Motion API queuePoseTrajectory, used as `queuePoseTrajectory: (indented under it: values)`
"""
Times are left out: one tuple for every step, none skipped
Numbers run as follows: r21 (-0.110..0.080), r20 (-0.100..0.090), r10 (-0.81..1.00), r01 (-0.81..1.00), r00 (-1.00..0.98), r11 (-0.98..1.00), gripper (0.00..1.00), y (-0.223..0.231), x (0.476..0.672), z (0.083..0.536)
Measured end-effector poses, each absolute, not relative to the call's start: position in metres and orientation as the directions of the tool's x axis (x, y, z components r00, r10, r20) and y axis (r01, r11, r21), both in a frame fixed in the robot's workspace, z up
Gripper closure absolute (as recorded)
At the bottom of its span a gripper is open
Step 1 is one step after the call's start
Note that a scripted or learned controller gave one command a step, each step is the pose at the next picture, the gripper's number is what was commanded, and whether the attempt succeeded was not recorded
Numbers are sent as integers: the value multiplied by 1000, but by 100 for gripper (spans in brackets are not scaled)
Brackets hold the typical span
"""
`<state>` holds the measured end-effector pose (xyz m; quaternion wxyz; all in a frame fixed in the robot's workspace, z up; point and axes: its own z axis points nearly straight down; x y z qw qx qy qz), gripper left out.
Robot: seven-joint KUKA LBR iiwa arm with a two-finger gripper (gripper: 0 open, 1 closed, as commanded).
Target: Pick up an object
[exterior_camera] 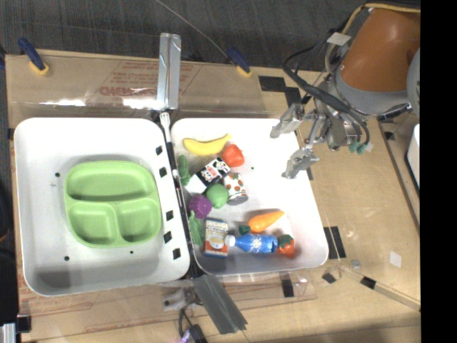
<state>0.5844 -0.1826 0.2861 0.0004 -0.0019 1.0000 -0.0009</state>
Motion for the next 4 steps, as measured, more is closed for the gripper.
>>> queuePoseTrajectory:
  values:
    - [5,11,-75,-75,-997,997,0,-182,610,122]
    - [1,2,78,78,-997,997,0,-133,564,91]
    - [0,1,244,244,-970,970,0,-133,514,92]
    - [0,-2,235,235,-972,972,100,-131,516,102]
